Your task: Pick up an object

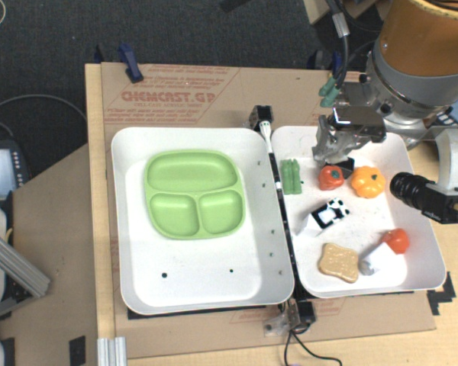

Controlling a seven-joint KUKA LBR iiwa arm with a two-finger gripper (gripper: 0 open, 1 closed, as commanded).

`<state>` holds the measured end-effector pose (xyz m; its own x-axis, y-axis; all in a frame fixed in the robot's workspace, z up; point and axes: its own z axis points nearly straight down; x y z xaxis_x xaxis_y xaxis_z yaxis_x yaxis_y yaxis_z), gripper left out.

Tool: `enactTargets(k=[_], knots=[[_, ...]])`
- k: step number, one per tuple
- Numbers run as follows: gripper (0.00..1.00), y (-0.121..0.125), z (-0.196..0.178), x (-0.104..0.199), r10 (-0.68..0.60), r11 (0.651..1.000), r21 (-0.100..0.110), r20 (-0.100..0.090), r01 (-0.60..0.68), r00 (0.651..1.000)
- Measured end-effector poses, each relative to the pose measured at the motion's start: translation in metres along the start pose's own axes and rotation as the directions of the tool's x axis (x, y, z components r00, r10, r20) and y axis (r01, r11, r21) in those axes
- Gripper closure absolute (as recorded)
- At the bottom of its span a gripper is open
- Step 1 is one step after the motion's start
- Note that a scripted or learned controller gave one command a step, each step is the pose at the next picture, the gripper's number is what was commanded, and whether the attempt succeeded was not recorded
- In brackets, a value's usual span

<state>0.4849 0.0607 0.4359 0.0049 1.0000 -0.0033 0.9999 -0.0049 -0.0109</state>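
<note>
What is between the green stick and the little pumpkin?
A small red tomato toy sits between the green stick and the orange pumpkin, seen from the overhead camera.

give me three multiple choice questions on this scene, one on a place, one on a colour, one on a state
1. Where does the divided tray lie?
A. in the left bin
B. in the right bin
C. on the cardboard outside the bins

2. What colour is the divided tray?
A. blue
B. light green
C. red

3. How does the gripper stand relative to the right bin?
A. raised high above the left bin
B. parked off the bench
C. lowered at the right bin's far end, just above the tomato

Answers:
1. A, the tray rests inside the left bin, near its far side.
2. B, its three compartments are all light green.
3. C, the gripper hangs over the right bin's far part, close to the tomato and the small pumpkin.
</note>
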Motion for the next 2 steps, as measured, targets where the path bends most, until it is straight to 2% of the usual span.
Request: enactTargets(k=[1,2], knots=[[1.00,-0.006,0.058,-0.071,0.003,1.000,-0.004,-0.002,-0.003,1.000],[1.00,-0.005,0.009,0.001,-0.013,1.000,-0.017,-0.005,0.013,1.000]])
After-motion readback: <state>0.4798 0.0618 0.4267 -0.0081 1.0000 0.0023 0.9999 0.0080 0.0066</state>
